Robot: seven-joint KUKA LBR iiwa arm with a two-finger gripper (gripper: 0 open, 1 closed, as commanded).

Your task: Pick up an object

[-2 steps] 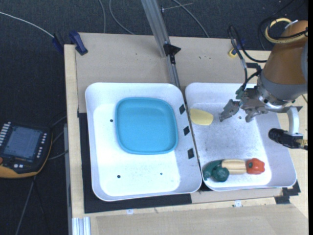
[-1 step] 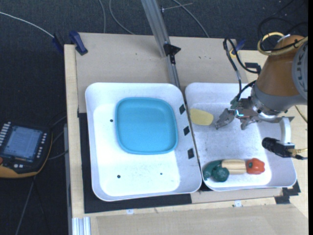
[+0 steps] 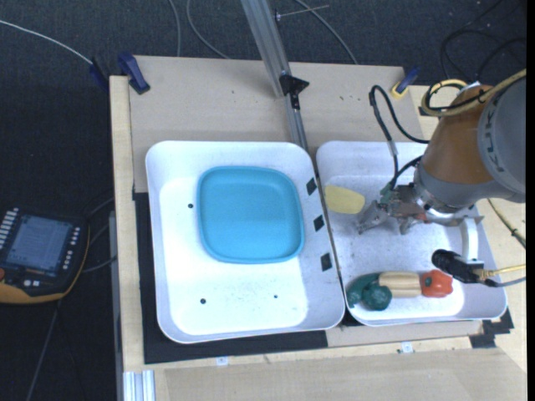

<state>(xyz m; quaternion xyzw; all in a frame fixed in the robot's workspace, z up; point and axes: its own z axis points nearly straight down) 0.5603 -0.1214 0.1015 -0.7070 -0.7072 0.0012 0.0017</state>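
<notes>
1. Pale yellow and flat, a small object [image 3: 344,199] lies in the right bin [image 3: 355,161], close to its left wall and toward the far end.
2. The gripper [image 3: 374,218] hangs just right of that yellow piece, low over the bin floor, with nothing seen between its fingers; they are splayed apart, one tip near the yellow piece.
3. The arm [image 3: 476,153], grey with an orange band, comes in from the right above the bin.
4. Along the near wall of the same bin lie a dark green lump [image 3: 369,293], a tan wooden cylinder [image 3: 403,284] touching it, and a red-orange piece [image 3: 436,284] at the cylinder's right end.
5. The left bin [image 3: 171,249] holds a light blue square plate [image 3: 250,214].
6. A handheld controller [image 3: 38,253] rests on the dark floor, left of the bench.
</notes>
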